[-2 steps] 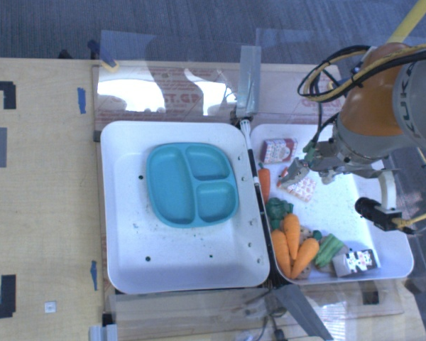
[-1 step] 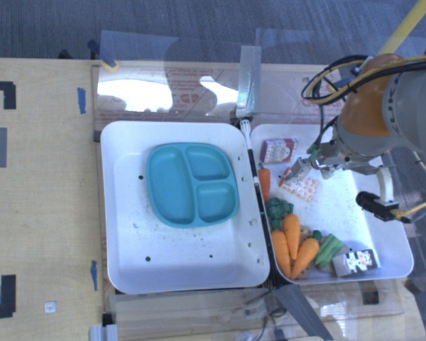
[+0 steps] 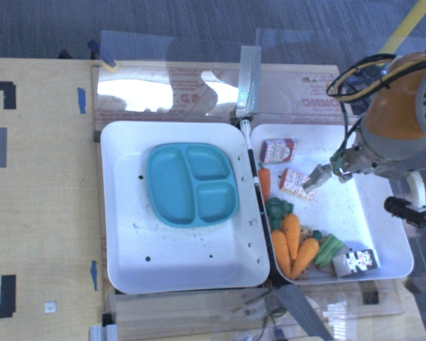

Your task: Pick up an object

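The right bin point(image 3: 355, 212) holds several small items. A dark red packet point(image 3: 277, 150) lies near its back left. A white and red packet point(image 3: 293, 182) lies just in front of it. My gripper point(image 3: 314, 180) hangs low over the bin, its tip right beside that packet's right edge; nothing is visibly held. A thin carrot point(image 3: 264, 182) lies along the left wall, with a green leafy piece point(image 3: 277, 208) below it. Orange carrots point(image 3: 292, 244), a green pod point(image 3: 331, 247) and a black and white box point(image 3: 358, 261) crowd the front.
The left bin point(image 3: 128, 247) carries a teal divided plate point(image 3: 192, 184) in its middle. A metal divider point(image 3: 249, 84) stands behind the seam between the bins. The arm's orange band point(image 3: 397, 109) and cables rise at the right. Bare white floor point(image 3: 344, 212) shows in the right bin's middle.
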